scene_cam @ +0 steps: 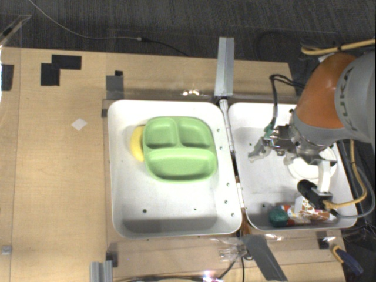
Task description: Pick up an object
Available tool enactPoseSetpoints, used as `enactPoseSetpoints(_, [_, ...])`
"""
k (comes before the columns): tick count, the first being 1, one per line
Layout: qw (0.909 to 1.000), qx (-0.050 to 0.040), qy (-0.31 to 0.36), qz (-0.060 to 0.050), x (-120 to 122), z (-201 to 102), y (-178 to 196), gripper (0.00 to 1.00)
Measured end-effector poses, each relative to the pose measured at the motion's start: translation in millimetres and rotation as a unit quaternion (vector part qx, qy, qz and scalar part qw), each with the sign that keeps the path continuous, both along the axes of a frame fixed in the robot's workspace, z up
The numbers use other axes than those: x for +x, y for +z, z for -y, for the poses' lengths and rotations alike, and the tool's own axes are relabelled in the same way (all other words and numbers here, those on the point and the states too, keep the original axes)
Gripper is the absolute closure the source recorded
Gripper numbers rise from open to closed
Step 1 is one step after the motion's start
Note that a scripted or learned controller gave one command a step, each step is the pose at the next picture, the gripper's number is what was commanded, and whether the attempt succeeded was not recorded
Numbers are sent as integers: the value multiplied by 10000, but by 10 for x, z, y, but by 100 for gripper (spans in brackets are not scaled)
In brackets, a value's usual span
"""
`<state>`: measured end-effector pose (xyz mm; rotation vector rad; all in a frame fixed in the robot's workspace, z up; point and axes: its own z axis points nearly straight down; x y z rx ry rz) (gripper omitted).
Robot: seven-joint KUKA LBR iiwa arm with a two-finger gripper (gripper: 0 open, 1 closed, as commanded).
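Note:
A green divided plate (179,147) lies in the left bin (164,216), covering part of a yellow object (136,144) at its left side. In the right bin (258,187), a small dark green object (278,217) and a red, white and orange item (306,214) lie together by the near wall. My gripper (259,151) hangs over the upper middle of the right bin, pointing left, well away from those items. I see nothing in it. A white rounded object (304,170) shows partly under the wrist.
A metal divider (230,151) runs between the two bins. The wooden bench (53,175) spreads out to the left, with black markers near its far edge. The arm's grey and orange body (329,101) covers the right bin's far right corner.

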<state>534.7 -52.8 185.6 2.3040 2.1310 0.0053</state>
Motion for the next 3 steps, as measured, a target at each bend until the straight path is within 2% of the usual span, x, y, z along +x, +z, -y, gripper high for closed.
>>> enactPoseSetpoints(1, [10000, -4, 50, 12, 15, -8, 104, 100])
enactPoseSetpoints(2, [10000, -4, -91, -6, 4, 554, 48, 100])
enactPoseSetpoints(3, [9989, 4, -473, -23, -373, 320, -844, 100])
